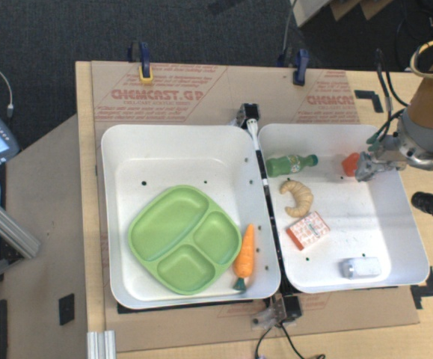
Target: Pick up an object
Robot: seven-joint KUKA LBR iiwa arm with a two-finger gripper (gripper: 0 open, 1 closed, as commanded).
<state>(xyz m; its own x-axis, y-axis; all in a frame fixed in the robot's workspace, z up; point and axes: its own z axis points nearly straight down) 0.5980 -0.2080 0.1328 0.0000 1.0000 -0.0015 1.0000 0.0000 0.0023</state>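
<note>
Where tool [360, 169] nears bin rim [395, 172]

Rt bin [395, 223] mid free; croissant [298, 197], box [307, 230] crowd left.

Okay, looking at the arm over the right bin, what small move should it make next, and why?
Probably ease the gripper slightly toward the orange-red object beside it in the right bin. That object is the nearest thing to the gripper, but I can't tell that it is grasped; the croissant and green bottle lie farther off.

Brown bench [201, 88] under two white bins; blue clamps [143, 57] along far edge.
</note>
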